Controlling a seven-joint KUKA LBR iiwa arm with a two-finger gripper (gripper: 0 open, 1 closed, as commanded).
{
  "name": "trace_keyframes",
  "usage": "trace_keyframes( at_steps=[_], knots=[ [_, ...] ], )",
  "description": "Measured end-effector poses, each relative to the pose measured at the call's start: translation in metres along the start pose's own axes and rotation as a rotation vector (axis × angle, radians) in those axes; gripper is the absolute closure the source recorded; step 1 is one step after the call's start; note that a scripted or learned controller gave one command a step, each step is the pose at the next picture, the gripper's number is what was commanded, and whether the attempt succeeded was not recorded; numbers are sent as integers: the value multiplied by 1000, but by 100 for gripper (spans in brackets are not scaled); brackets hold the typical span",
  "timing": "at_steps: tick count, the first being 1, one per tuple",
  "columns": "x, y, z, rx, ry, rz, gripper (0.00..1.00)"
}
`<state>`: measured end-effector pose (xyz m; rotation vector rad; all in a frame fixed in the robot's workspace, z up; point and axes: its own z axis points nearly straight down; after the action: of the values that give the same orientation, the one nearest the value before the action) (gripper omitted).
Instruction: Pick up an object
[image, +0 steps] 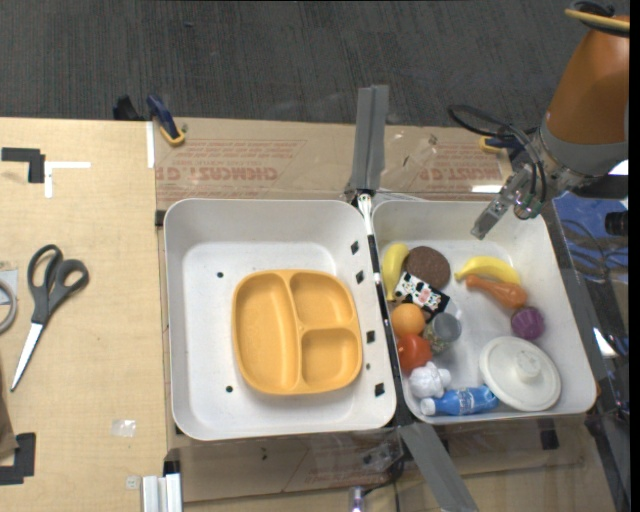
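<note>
Two shallow white bins sit side by side on a wooden bench, seen from above at a slant. The right bin (572, 300) serves as the landmark here. The grey and orange robot arm (590, 90) reaches in above its far right corner, and the gripper (497, 216) hangs over the bin's far rim, its dark fingers pointing down and to the left; nothing is between them, and how far apart they stand cannot be made out. Inside the right bin, nearest the gripper and just below it, lies a yellow banana (487, 268), touching an orange carrot (497, 290). A purple plum-like fruit (527, 322) sits toward the bin's right wall, and a white round lid (519, 373) lies in its near right corner. Along the bin's left wall are a second banana (394, 264), a brown round cookie-like disc (428, 264), a black and white patterned card (419, 293), an orange (407, 319), a red tomato (413, 351), a small grey cup (445, 327), a white plush toy (429, 380) and a blue bottle (466, 401). The left bin (190, 300), just beside the right bin, holds a yellow divided plate (297, 330). Well to the left of both bins, scissors (42, 300) lie on the bench.
</note>
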<state>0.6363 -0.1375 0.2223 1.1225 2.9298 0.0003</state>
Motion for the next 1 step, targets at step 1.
trace_keyframes(
  at_steps=[1],
  knots=[
    [19,34,112,0,1,40,100]
  ],
)
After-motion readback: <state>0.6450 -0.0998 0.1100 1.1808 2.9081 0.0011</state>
